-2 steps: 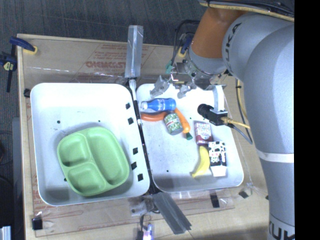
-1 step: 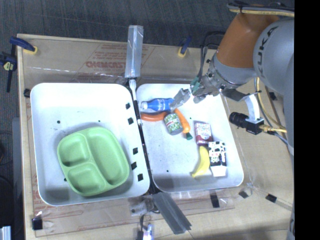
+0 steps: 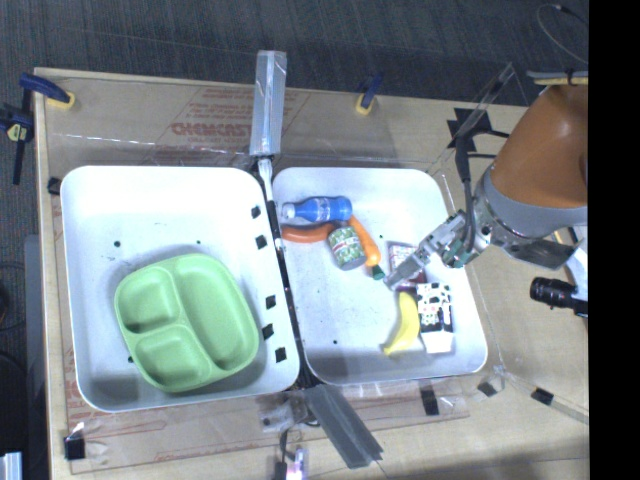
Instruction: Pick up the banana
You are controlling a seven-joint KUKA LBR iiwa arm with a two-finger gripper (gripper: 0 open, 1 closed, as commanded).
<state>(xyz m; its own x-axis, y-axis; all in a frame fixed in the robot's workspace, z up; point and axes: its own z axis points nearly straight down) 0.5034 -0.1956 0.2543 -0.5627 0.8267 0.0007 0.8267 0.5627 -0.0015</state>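
A yellow banana [image 3: 402,326] lies in the right bin [image 3: 330,348], near its front right corner, curved with its tip toward the front. My gripper [image 3: 398,273] hangs just above the banana's upper end, reaching in from the right on the grey arm with the orange band. From this angle the gripper's tip overlaps the banana's top end and a small packet beside it.
A black and white box [image 3: 436,318] lies right beside the banana. A blue bottle [image 3: 318,210], an orange carrot-like piece [image 3: 310,234] and a green can [image 3: 347,247] sit at the back of the right bin. The left bin [image 3: 90,208] holds a green divided plate [image 3: 185,320].
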